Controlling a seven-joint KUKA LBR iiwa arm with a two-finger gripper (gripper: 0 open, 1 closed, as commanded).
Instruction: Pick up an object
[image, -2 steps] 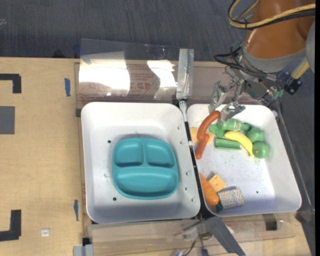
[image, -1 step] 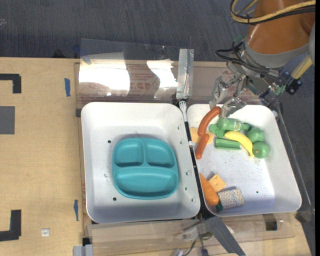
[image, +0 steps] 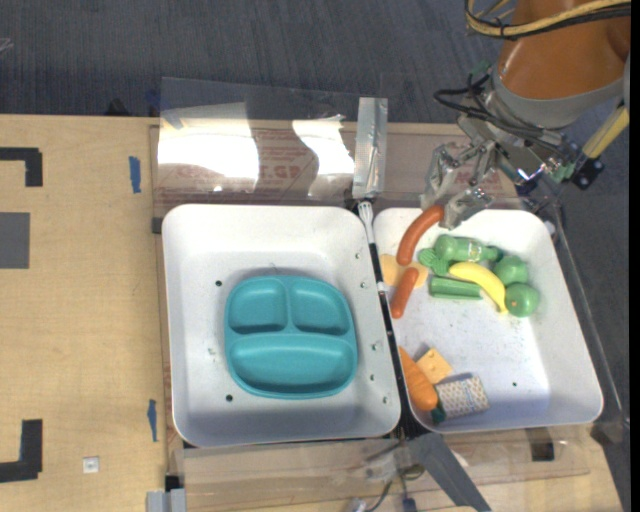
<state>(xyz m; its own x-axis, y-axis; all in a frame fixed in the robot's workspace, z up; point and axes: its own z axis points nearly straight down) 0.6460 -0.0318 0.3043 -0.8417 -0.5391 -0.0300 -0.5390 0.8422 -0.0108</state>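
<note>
1. nearest the camera, at the 6 o'clock edge of the right bin (image: 575, 385), a speckled grey block (image: 462, 396) lies touching a tan cracker-like square (image: 434, 364) and an orange carrot-like piece (image: 420, 385) along the bin's 7 o'clock side.
2. the left bin (image: 190, 240) carries a teal divided plate (image: 290, 334) with 3 compartments; nothing rests in them.
3. the pickable things crowd the 11 to 1 o'clock part of the right bin: a yellow banana (image: 480, 282) lies across several green pieces (image: 462, 252), with a green round one (image: 521, 298) at its 4 o'clock end. 2 orange-red sausages lie nearby, the upper sausage (image: 419, 233) at 11 o'clock, the lower sausage (image: 405, 290) just beside the divider between the bins.
4. the gripper (image: 462, 190) hangs at the bin's 12 o'clock rim, just above the upper sausage's top end. whether its metal fingers stand apart or together i cannot tell; nothing is seen between them.
5. judgement: the upper sausage looks like the nearest target, and it lies apart from the green pile.
6. to do this well, line the fingers across the sausage's narrow width, not along its length, and come down at its middle.
7. risk: the sausage is round and may roll toward the bin wall; a descent too close to the rim could strike it.
</note>
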